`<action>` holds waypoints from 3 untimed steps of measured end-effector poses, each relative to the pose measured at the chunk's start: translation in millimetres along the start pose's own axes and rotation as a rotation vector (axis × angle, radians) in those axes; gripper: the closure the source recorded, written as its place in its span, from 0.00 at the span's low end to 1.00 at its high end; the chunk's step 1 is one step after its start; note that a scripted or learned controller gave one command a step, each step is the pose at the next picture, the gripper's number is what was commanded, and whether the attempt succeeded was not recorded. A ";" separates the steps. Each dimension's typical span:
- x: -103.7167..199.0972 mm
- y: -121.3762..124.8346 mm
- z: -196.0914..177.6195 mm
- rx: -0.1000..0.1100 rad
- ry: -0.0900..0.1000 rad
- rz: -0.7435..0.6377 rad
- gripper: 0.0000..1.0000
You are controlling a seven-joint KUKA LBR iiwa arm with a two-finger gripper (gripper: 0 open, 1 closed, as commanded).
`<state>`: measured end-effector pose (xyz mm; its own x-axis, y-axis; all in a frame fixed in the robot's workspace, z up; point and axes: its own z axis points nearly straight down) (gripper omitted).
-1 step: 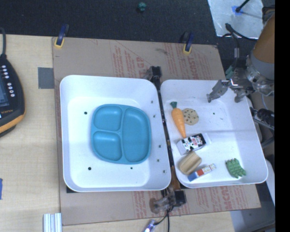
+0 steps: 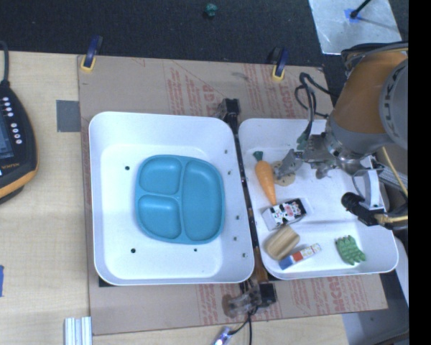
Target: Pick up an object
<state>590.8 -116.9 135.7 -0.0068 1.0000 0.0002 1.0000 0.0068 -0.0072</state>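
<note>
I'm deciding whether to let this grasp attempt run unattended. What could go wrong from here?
1. The gripper is low in the right bin, close to the carrot; a slight miss could just nudge the carrot away.
2. The black-and-white item, the brown block and the small tube lie close together, so a sweep could knock or drag a neighbour.
3. The carrot lies near the bin's left wall, leaving little room beside it.

1. Blue divided plate (image 2: 179, 198) in the left white bin (image 2: 108, 139).
2. Orange carrot (image 2: 265, 180), green-topped.
3. Black-and-white patterned packet (image 2: 285, 212).
4. Tan block (image 2: 281, 241).
5. Green lump (image 2: 350, 250) near the right white bin's (image 2: 330, 131) front right corner.
</note>
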 end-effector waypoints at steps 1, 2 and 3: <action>22.7 10.0 37.4 -0.009 0.003 -0.001 0.00; 13.8 66.0 43.1 -0.005 0.000 0.002 0.00; 13.5 65.9 32.8 -0.003 0.000 -0.002 1.00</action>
